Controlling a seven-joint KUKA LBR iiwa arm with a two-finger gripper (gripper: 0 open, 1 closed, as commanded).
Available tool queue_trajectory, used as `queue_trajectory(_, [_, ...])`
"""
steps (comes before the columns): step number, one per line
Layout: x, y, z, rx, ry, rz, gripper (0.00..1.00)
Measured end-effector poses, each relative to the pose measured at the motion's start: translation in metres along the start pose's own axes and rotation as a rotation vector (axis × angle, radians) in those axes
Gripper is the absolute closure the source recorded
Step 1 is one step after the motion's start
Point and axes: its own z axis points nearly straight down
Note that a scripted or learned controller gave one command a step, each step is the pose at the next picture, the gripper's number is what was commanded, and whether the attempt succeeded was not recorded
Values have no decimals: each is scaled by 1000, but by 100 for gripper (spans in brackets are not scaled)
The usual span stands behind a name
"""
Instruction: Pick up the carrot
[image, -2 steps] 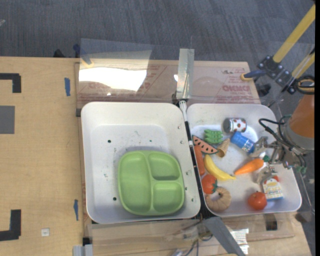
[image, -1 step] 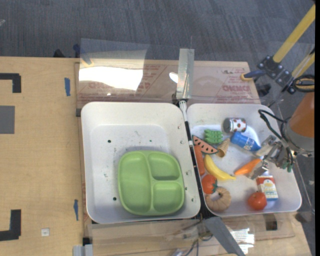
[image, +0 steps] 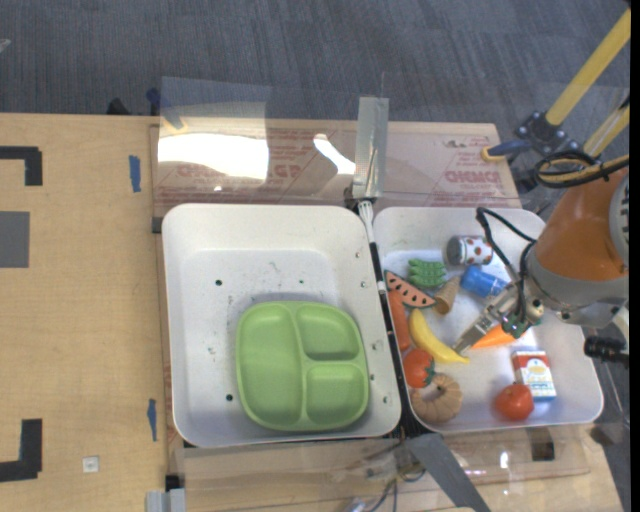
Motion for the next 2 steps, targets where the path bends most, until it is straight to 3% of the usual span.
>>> queue_trajectory(1, [-3, 2, -13, -6, -10, -2, 100])
queue_trajectory(2, [89, 25, -99, -1, 3, 29, 100])
